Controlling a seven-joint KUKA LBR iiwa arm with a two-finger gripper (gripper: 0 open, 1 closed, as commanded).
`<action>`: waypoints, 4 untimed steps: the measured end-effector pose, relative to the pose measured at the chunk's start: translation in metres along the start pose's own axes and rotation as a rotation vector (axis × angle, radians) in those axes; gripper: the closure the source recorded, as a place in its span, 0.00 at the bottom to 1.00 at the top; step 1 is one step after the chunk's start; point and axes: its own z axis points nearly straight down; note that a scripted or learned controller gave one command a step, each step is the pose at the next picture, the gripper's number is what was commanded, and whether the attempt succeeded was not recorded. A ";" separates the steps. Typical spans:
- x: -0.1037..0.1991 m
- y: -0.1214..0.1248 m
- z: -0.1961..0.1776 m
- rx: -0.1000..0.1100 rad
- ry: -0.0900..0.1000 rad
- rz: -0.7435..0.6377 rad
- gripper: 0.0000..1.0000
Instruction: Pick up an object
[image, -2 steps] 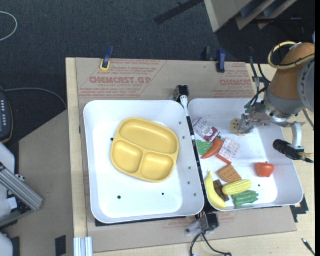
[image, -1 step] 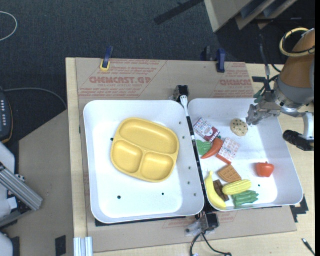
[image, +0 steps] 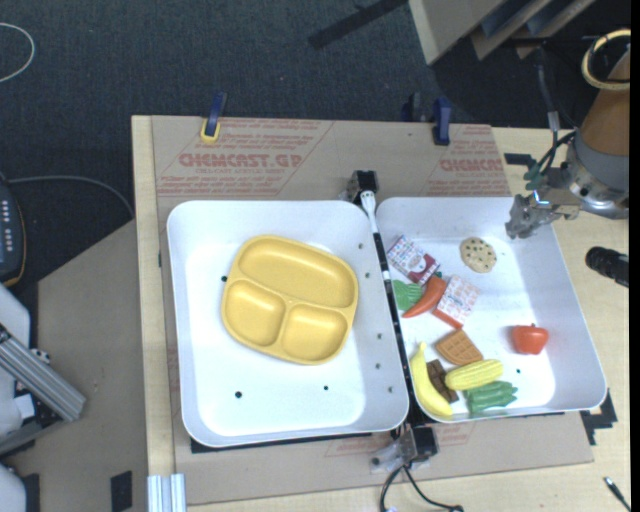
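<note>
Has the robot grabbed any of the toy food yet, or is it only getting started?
Only getting started, it seems. Done: the pincer hangs over the far right edge of the right bin. In hand: nothing that I can see between its tips. Left: all of the grabbing. The cookie, tomato, corn and banana lie in that bin, and the yellow tray sits in the left bin.
</note>
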 end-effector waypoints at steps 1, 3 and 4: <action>0.000 0.001 -0.034 0.001 0.000 0.000 1.00; 0.107 0.009 -0.029 0.009 0.004 -0.005 1.00; 0.164 0.006 -0.042 0.006 0.004 -0.005 1.00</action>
